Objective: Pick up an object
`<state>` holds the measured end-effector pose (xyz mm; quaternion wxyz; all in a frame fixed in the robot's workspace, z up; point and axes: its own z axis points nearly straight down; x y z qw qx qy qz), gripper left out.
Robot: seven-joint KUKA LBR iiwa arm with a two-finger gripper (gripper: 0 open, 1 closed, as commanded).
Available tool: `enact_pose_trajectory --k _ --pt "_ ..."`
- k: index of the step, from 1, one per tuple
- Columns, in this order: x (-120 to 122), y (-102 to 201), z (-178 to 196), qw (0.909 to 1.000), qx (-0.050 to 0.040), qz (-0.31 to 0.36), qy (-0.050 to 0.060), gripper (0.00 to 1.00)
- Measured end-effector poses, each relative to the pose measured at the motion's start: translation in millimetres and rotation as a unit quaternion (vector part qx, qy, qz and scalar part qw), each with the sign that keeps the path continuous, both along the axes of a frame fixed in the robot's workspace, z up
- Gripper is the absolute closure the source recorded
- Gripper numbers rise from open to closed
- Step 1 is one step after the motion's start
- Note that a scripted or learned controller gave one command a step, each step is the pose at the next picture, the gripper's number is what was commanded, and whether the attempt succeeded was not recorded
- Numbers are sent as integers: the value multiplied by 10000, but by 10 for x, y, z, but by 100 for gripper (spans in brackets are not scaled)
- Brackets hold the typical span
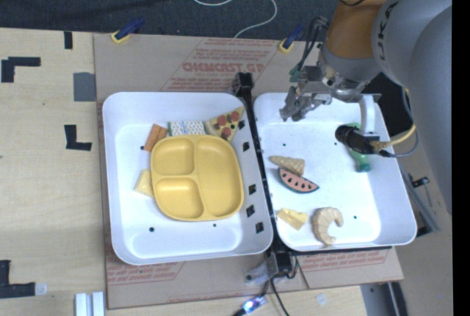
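Reaching in from the right edge, the grey KUKA arm [418,35] with its orange band [360,6] is the largest thing in view, and its gripper [292,113] hangs over the far left corner of the right-hand white bin [382,234], which serves as the landmark for everything else. Whether the gripper's jaws are open or closed cannot be told from this angle, and nothing is seen between them. Directly left of that bin, touching it along a shared edge, sits the left-hand white bin [121,234], both resting on a cardboard sheet [205,61] on the bench. A yellow divided plate [197,177] fills the middle of the left bin, lying over several small toy foods, among them a pizza slice [226,123] close to the shared edge, an orange piece [154,137] and a yellow wedge [142,181] further left. Inside the right bin, the pickable objects lie well apart from the gripper: a watermelon slice [297,181] near the centre-left, a cream cone-shaped piece [287,164] just beyond it, a croissant [327,224] near the front wall, and a small cheese wedge [293,218] just left of the croissant. A green piece [362,161] lies toward the right wall, partly under a black fitting with yellow cable.
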<state>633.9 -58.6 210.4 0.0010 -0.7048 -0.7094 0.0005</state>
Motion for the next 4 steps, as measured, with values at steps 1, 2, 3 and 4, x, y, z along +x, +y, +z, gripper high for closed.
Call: enact_pose_trajectory --k 1,2,3,4 --pt "7 456 2 10000 4 -1 1 100" --pt "73 1032 -32 10000 4 4 -3 100" --pt "175 1442 244 10000 4 -4 -15 100" --pt "149 1425 234 10000 -7 -25 0 100"
